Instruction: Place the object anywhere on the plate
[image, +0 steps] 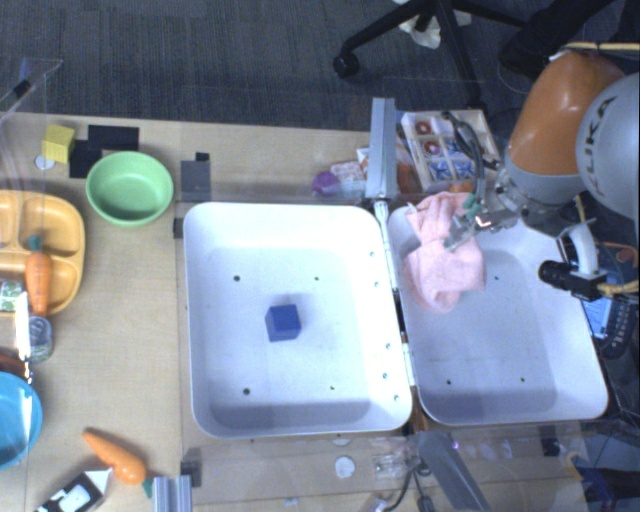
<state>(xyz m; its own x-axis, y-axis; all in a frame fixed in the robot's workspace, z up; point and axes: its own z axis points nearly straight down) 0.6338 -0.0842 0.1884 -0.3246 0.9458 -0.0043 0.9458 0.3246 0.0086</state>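
Nearest the lens, the grey arm with an orange band (560, 110) is seen reaching in from the right. Its jaws are set upon the crumpled pink cloth (440, 275), which lies at the back left of the right-hand shallow white bin (520, 400); whether they are spread or pinching cannot be told. The cloth is judged light, soft and limp, so a raised fold near its middle is best taken, though it may slip. A small blue cube (284, 321) rests in the left-hand white bin (220, 400). Well apart on the counter (130, 330), a yellow compartmented plate (60, 215) is found.
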